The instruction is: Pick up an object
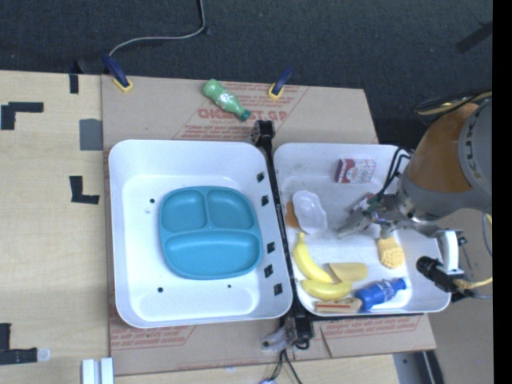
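Note:
My gripper [352,218] hangs low over the middle of the right bin [320,157], reaching in from the right with its fingers pointing left. The fingers [342,229] stand open, and nothing lies between them. Just left of the fingertips lies a clear plastic cup [310,210], a little apart from them. A corn cob piece [390,254] sits under the wrist. A banana [310,269], a yellow wedge [349,272] and a blue bottle [381,292] lie along the bin's front. A red and white carton [354,170] lies at the back.
The left bin [128,214] holds a blue divided plate [211,232]. A black divider [272,214] runs between the bins. A green bottle [225,99] lies on the cardboard behind the bins, with two yellow clamps [120,76] nearby. A small orange piece [293,213] sits by the cup.

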`<state>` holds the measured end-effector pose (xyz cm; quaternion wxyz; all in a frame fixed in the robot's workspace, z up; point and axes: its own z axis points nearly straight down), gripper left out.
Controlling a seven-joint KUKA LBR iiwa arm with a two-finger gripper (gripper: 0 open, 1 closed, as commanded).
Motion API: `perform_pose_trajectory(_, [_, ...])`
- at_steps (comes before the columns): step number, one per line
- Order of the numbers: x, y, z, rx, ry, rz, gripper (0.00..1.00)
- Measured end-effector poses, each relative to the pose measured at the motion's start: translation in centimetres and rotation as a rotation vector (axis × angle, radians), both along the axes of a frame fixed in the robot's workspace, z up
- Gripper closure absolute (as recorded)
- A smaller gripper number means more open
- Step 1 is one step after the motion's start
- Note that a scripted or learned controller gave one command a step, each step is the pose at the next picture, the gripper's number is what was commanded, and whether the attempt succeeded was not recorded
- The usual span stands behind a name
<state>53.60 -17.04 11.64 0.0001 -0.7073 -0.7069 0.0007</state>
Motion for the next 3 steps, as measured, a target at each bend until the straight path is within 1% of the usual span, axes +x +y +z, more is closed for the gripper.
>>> perform_pose_trajectory(1, [8.5, -1.6, -2.6, 0.000, -0.001, 0.002, 0.00])
perform_pose_trajectory(2, [8.4, -1.6, -1.7, -0.001, 0.001, 0.003, 1.00])
perform_pose_trajectory(3, [9.9, 5.3, -3.1, 0.002, 0.001, 0.003, 1.00])
